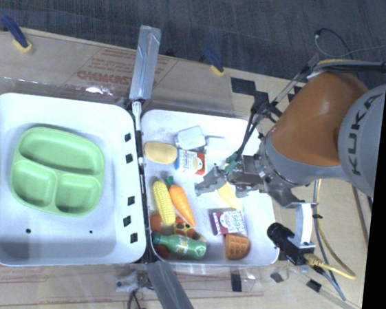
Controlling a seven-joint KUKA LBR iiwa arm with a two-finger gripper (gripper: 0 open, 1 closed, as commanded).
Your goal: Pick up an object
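Objects crowd the right bin: corn, carrot, bottle, packet, a yellow piece and more. My hand hangs low over them, near the yellow piece and beside a carton; I cannot tell its state. My worry: things lie so close that closing could nudge a neighbour or catch two, and a rounded piece could slip out.

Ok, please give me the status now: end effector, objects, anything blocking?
End effector low in right bin, nothing seen gripped. Toy corn, carrot, green bottle crowded beside it. Green tray in left bin.
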